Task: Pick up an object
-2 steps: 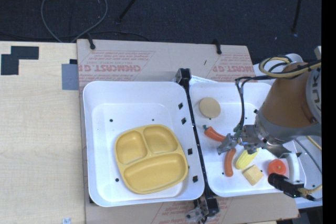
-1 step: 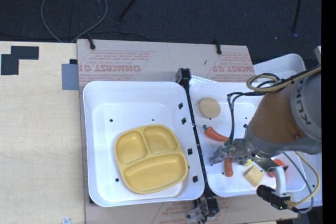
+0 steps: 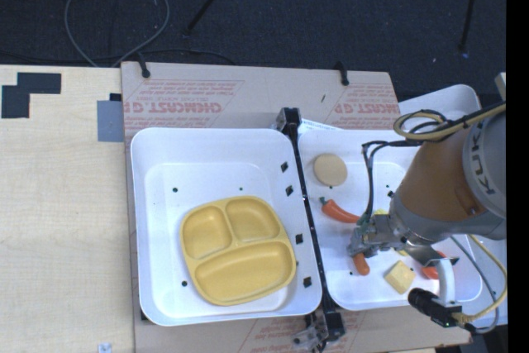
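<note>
In the right bin (image 3: 347, 298) lie a round tan disc (image 3: 331, 170), an orange carrot-like piece (image 3: 339, 212), a small orange piece (image 3: 361, 264) and a pale yellow block (image 3: 399, 277). Another small orange piece (image 3: 431, 271) peeks out by the arm. My gripper (image 3: 364, 244) hangs low over the middle of the right bin, just above the small orange piece and right of the carrot-like piece. The arm's grey and orange wrist (image 3: 442, 186) covers the bin's right part.
The left bin (image 3: 157, 178) holds a yellow tray (image 3: 238, 249) with three compartments. A black divider (image 3: 304, 211) with clips runs between the bins. Cardboard lies under both bins, and cables loop beside the arm at the right.
</note>
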Controlling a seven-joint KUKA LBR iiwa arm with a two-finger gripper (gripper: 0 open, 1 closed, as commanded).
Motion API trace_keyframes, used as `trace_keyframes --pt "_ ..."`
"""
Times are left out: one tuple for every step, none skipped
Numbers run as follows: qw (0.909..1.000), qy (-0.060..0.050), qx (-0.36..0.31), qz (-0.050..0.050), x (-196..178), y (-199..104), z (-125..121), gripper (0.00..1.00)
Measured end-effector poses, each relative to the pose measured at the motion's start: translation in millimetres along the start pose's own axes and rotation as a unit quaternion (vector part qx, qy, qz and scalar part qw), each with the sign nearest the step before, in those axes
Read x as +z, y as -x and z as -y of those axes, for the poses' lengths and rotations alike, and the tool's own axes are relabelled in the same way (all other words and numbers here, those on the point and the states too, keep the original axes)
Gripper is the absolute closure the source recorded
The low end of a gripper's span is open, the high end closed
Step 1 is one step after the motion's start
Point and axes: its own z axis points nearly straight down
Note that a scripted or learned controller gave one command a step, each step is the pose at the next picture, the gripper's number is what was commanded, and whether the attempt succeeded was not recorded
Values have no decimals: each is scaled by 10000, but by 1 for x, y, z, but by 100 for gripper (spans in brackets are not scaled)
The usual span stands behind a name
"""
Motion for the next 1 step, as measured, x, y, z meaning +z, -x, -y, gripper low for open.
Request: trace_keyframes --pt "10000 39 -31 11 -47 4 -9 100"
